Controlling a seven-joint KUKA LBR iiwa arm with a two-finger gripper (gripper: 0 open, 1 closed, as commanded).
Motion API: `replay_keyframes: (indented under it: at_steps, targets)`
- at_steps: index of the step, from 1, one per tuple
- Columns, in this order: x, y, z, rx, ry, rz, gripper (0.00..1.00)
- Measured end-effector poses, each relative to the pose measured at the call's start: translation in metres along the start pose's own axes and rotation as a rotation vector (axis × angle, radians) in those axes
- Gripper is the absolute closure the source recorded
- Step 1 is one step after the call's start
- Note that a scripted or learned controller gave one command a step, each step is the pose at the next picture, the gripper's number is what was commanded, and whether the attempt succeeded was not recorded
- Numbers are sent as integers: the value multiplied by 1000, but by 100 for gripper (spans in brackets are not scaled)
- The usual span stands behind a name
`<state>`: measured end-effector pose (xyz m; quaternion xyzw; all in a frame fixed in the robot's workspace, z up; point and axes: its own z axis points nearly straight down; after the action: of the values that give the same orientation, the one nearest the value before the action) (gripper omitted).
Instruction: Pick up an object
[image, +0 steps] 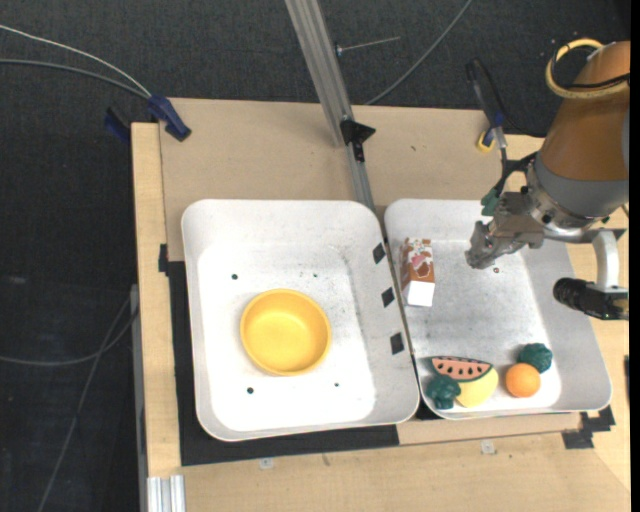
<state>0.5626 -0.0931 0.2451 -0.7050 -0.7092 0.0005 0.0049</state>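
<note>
**Pincer poised over the right bin, carton just to its left**

Over the far half of the right bin (560, 300), the pincer (487, 252) hangs on its grey and orange arm (585, 120), tips pointing down at bare white floor. Whether it is released or clenched I cannot tell from this angle; nothing shows between its tips, so I would call it unladen.

Nearest to it is the small carton (417, 271), lying flat against the bin's left wall, its long axis running far to near. It sits to the pincer's left and slightly nearer, the two apart but close. A short move leftward would seem to put the pincer above it, closing across the narrow width.

Along the near edge lie a watermelon slice (459, 368), a yellow piece (480, 388) touching it, a dark green piece (443, 391), an orange ball (521, 381) and another green piece (536, 356). Left of all this, a yellow bowl (285, 331) sits in the left bin (215, 300) on the table (260, 150).
</note>
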Motion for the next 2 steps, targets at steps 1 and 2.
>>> replay_keyframes:
  at_steps: [1,2]
  targets:
    - [51,15,11,1,-1,1,100]
    - [101,15,13,4,-1,1,100]
